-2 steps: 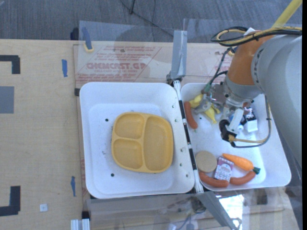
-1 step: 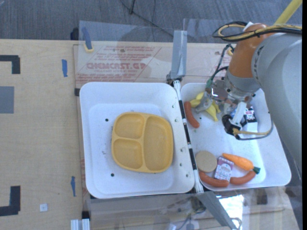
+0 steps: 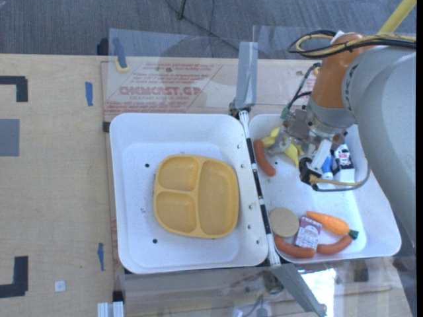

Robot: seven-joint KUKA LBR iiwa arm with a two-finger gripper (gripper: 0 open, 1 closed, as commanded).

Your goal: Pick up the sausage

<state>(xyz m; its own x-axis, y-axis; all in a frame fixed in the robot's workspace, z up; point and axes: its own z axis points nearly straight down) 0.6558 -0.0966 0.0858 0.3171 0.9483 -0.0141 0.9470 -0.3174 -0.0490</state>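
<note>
A short reddish sausage (image 3: 264, 158) lies along the left wall of the right bin (image 3: 377, 240). A longer curved sausage (image 3: 334, 246) rests at that bin's front edge, partly under a small red packet (image 3: 308, 232). My gripper (image 3: 289, 139) hangs over the back left of the right bin, just right of the short sausage and right above a yellow banana (image 3: 275, 140). Nothing shows held in it.
The left bin (image 3: 132, 243) holds a yellow divided plate (image 3: 196, 195). The right bin also holds an orange carrot (image 3: 328, 223), a round tan disc (image 3: 284, 221) and a white and blue item (image 3: 342, 162) under the wrist. The arm covers the bin's back right.
</note>
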